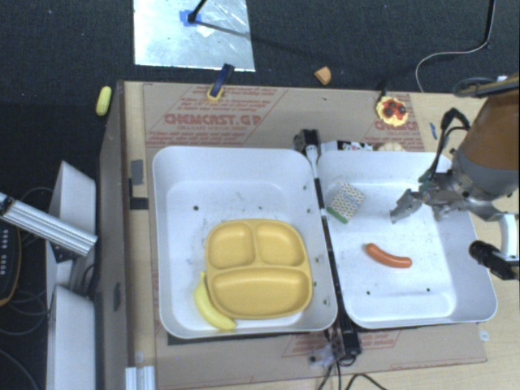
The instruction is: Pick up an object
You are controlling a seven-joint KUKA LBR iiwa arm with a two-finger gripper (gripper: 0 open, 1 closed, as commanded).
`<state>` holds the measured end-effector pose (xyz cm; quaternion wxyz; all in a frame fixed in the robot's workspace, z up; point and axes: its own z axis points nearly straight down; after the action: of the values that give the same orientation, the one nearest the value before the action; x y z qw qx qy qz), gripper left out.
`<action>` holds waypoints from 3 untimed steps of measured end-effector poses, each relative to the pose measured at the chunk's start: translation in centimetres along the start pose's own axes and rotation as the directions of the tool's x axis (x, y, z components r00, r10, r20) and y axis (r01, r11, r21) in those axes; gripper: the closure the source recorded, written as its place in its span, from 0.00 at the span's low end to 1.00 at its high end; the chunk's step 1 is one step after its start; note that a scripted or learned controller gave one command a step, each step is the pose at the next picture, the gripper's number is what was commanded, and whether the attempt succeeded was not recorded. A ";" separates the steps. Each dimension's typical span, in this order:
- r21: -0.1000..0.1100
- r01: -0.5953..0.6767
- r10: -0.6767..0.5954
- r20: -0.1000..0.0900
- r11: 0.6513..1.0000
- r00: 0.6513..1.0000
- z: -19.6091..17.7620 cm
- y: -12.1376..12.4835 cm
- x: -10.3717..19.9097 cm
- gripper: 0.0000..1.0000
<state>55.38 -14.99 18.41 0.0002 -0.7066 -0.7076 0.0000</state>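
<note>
An orange-red sausage [388, 256] lies in the right bin [455, 307], near its middle. A small pale sponge with a green edge [345, 201] rests toward that bin's upper left. My gripper [404, 208] hangs over the right bin's upper right part, above and to the right of the sausage and to the right of the sponge. Nothing shows between its fingertips. In the left bin [175, 177] sits a yellow divided plate [258, 267], with a yellow banana [210, 307] tucked against its lower left edge.
The grey arm with its orange band [494, 149] comes in from the right. On the cardboard behind the bins lie a small pizza toy [392, 110] and a blue-yellow tool [219, 81]. A metal rail [49, 222] sits at the left.
</note>
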 end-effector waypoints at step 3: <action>-0.004 0.001 -0.001 0.000 1.000 1.000 8.9 -2.9 3.9 1.00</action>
<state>52.50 -11.07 9.46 -0.0010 -0.7062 -0.7081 -0.0013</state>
